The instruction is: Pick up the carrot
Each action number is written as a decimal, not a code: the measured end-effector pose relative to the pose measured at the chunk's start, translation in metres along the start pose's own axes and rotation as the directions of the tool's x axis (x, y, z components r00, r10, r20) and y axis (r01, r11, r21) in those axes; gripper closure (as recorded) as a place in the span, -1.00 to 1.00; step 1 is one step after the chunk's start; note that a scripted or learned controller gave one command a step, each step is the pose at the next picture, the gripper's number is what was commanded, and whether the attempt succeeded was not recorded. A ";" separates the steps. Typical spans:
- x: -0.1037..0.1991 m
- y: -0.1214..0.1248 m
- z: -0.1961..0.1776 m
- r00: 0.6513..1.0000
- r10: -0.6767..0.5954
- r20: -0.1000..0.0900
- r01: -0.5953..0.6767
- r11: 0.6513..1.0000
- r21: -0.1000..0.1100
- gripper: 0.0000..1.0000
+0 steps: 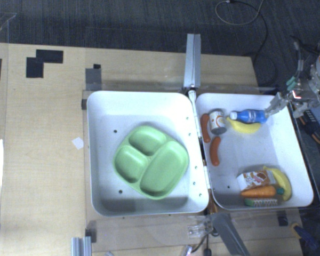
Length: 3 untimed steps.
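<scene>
So the gripper [276, 104] is hanging over the top right corner of the right bin [304, 164], coming in from the right edge. Can't tell how it's set from this angle, too small and blurry, and nothing is visibly caught in it. Its tip sits right next to the blue bottle [249, 115], which lies on its side on top of a yellow banana [245, 126]. Just left of that there's a small can [217, 121], plus two sausages [205, 128] along the bin's left wall.

The carrot [260, 192] is way down in the bottom right corner of the same bin, lying flat, well apart from the gripper. It's tucked against a small carton [250, 180] and a second banana [281, 181].

The left bin [98, 143] has a green divided plate [152, 161] in it.
</scene>
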<state>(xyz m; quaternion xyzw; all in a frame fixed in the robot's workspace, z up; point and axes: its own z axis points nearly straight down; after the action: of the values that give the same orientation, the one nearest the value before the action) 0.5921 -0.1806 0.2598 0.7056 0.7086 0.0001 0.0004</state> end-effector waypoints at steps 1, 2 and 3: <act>-0.024 0.078 0.068 0.989 0.149 0.001 -0.149 0.989 -0.004 -1.00; 0.000 0.016 0.171 0.978 -0.211 0.003 0.211 0.978 -0.010 -1.00; 0.002 0.019 0.159 0.977 -0.212 0.003 0.212 0.977 -0.015 1.00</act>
<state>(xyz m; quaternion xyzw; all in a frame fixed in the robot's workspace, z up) 0.6110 -0.1789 0.1013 0.6261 0.7797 0.0051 0.0061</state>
